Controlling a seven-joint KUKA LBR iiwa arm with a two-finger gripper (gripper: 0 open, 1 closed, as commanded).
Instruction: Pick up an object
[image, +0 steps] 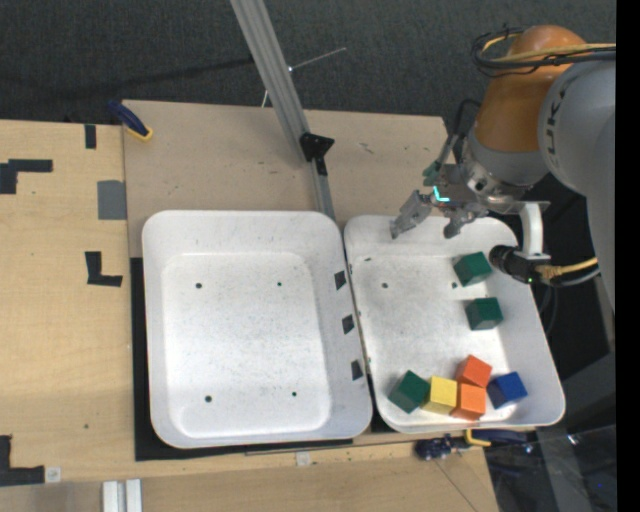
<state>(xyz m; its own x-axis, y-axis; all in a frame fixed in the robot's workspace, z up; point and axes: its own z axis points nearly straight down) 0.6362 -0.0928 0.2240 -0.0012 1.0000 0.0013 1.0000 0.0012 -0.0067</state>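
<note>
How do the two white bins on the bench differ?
The left shallow white bin shows only a speckled floor with a few dark dots; the right shallow white bin holds coloured blocks, and the two-finger gripper hangs over its far edge. Both are white, shallow and round-cornered.

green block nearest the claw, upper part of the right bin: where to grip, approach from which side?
Take the green block from straight above, closing across its two flatter side faces. It sits alone, apart from the other green block, though close to the right bin's far wall. The claw, fingers spread, is up-left of it.
</note>
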